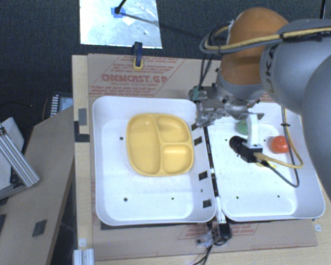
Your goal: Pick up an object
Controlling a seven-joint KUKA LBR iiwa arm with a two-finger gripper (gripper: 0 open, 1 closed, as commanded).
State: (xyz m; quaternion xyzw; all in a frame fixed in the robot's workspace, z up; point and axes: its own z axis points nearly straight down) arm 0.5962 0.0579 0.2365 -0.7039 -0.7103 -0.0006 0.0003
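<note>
A yellow divided plate point(157, 144) lies in the left bin point(113, 197). In the right bin point(265, 200) sit a small orange-red object point(279, 143) near the right side and a green object point(241, 127), partly hidden behind the arm's hardware. My gripper point(208, 114) hangs low over the far end of the divider between the two bins, just off the plate's far right corner and left of the green object. I see nothing held in it.
The grey arm with its orange band point(252, 35) reaches in from the right and covers the right bin's far corner. Cardboard point(135, 77) lies under both bins, and a shiny sheet point(120, 15) sits beyond them.
</note>
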